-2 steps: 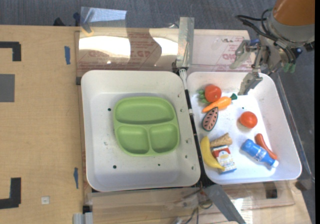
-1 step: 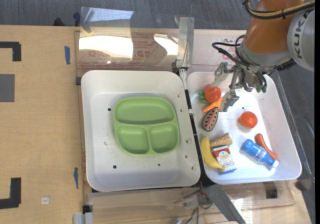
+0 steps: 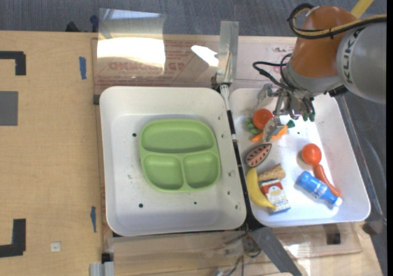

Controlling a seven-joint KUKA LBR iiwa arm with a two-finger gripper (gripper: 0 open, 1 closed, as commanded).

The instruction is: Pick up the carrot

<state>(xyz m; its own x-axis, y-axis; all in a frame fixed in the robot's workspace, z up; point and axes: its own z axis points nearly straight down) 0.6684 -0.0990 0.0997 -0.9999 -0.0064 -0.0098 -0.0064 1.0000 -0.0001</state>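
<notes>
The carrot (image 3: 264,122), orange with a green top, lies in the upper left part of the right bin (image 3: 353,164). My gripper (image 3: 281,120) hangs from the grey arm with the orange band and is down low right over the carrot's right end, seemingly touching it. The wrist and cables hide the contact, so whether the carrot is held cannot be made out.
In the right bin lie a brown oval piece (image 3: 258,155), a banana (image 3: 256,190), a small red and white carton (image 3: 275,195), a blue bottle (image 3: 314,186) and an orange spoon (image 3: 314,159). A green divided plate (image 3: 180,155) sits in the left bin (image 3: 116,164).
</notes>
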